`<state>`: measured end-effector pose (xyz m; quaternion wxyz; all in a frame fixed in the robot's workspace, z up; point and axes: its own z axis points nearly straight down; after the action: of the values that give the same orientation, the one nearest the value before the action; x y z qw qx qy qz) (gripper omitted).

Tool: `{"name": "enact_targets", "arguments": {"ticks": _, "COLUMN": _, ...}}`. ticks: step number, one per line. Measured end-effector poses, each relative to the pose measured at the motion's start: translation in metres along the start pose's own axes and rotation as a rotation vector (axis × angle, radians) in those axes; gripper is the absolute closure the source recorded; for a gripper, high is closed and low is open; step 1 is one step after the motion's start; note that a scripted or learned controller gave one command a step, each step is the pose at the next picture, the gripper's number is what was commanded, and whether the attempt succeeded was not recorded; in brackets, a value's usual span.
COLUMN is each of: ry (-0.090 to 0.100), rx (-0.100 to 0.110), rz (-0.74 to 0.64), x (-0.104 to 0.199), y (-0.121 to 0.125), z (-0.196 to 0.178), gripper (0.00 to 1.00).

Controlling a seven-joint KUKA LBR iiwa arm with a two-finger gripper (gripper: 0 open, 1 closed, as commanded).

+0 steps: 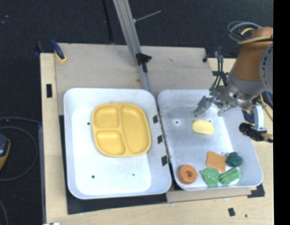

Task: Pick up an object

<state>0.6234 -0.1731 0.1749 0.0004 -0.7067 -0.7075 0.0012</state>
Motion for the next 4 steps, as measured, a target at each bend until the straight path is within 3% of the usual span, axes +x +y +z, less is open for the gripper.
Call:
{"name": "enact_targets", "arguments": {"ticks": 1, "ry": 0.000, "rx": 0.001, "rz": 0.001, "x": 0.000, "y": -0.010, "z": 0.057, "gripper": 0.00}}
{"name": "enact_targets", "arguments": {"ticks": 2, "ry": -0.002, "rx": -0.008, "rz": 0.002, "x": -0.002, "y": -0.008, "z": 0.042, "gripper": 1.00}}
{"name": "enact_targets", "arguments": {"ticks": 4, "ry": -0.001, "rx": -0.010, "rz": -0.002, "x": -0.003, "y": -0.001, "z": -0.077, "gripper": 1.00}}
